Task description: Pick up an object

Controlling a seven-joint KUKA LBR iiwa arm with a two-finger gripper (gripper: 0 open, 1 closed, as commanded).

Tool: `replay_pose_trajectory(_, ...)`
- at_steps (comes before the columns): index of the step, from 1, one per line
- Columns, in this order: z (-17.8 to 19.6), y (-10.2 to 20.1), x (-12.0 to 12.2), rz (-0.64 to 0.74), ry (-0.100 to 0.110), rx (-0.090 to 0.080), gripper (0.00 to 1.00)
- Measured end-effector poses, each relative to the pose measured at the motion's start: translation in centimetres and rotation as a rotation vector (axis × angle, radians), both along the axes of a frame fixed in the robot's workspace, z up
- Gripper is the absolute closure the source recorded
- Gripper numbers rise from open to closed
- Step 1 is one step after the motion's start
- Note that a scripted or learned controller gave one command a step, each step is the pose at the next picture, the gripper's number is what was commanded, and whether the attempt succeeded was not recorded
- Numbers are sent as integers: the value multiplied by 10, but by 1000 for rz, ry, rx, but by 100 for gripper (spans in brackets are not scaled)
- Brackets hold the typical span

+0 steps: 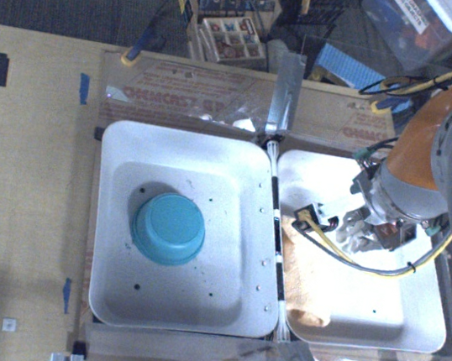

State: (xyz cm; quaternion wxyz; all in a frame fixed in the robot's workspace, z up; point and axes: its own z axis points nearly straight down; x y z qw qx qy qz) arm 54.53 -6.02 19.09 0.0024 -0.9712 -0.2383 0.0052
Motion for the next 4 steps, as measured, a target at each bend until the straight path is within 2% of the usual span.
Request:
replay_pose_trajectory(1, 0, 0, 0, 0, 0, 0, 0)
replay_pose_trajectory(2, 0, 0, 0, 0, 0, 0, 0)
replay_pose_trajectory(3, 49, -101, 30, 66, -8, -2, 0)
replay_pose_trajectory(4, -98, -134, 12, 182, -9, 0, 0)
